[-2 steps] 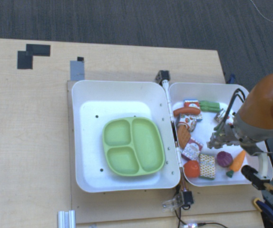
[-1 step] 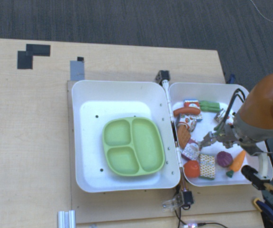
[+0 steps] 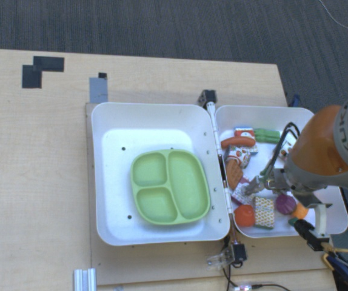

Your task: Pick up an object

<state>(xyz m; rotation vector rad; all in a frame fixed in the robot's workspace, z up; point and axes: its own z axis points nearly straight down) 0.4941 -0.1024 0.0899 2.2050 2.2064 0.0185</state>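
The right bin [image 3: 265, 109] holds several small toy foods. A red sausage [image 3: 237, 142] and a green piece [image 3: 268, 135] lie at its far side, and a brown oval piece [image 3: 234, 173] sits by the left wall. At the near side are a red tomato [image 3: 244, 215], a beige textured block [image 3: 264, 213] and a purple ball [image 3: 285, 204]. My gripper [image 3: 254, 185] hangs low over the middle of this bin, just above a red-and-white packet [image 3: 240, 194] and between the brown piece and the beige block. I see nothing lifted.
The left bin [image 3: 98, 162] holds a green three-part plate [image 3: 169, 187]. A small carton [image 3: 244, 132] lies by the sausage. The arm's orange band [image 3: 322, 147] covers the right bin's right part. Cables and a clamp [image 3: 231, 254] sit at the bench's near edge.
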